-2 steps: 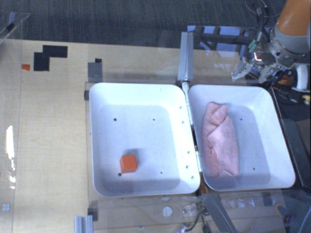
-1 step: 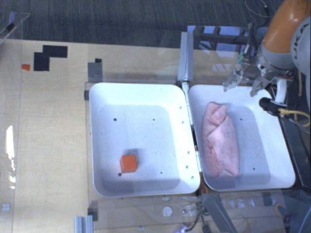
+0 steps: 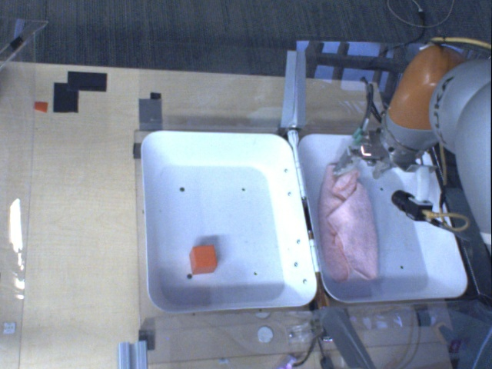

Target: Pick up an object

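Two white bins (image 3: 154, 206), gripper (image 3: 361, 154) over pink cloth (image 3: 347, 225) at the right bin's left wall

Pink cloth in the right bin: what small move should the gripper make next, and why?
Probably a short descent. The gripper sits at the top end of the pink cloth in the right bin; whether it holds any fabric is unclear, so lowering should seat it before closing.

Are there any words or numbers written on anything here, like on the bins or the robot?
There are none that can be read.
The orange block in the left bin: plain, no letters.
The pink cloth in the right bin: no label showing.
The robot arm's orange band: no text visible.
The black marks on the bench: shapes, not letters.
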Motion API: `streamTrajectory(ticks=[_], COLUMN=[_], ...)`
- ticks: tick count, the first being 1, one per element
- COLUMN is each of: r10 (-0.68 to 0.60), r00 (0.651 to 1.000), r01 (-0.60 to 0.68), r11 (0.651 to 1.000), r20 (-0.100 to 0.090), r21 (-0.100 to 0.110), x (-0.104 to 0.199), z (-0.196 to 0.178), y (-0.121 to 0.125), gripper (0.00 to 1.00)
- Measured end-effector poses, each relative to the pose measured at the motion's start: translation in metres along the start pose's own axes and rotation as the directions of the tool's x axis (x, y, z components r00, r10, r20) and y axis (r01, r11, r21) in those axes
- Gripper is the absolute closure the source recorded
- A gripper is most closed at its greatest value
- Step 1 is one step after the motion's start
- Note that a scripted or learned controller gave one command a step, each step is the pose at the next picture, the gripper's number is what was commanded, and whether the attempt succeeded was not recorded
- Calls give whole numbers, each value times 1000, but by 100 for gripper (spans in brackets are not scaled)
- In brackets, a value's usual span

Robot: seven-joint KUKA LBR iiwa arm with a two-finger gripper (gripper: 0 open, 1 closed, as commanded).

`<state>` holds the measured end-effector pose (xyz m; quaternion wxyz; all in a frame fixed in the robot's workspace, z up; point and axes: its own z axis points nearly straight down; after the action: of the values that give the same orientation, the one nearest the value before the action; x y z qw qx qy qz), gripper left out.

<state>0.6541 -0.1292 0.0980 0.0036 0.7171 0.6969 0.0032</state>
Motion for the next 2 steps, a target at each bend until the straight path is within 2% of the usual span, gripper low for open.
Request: streamTrajectory(ticks=[1, 2], r10=[-56, -53], r00=[998, 999], r01=[56, 53], r11=[998, 999], r20=[-1, 0], r21=[-6, -8], x=[43, 35], z=[6, 6], y=[-37, -65], gripper=[0, 0])
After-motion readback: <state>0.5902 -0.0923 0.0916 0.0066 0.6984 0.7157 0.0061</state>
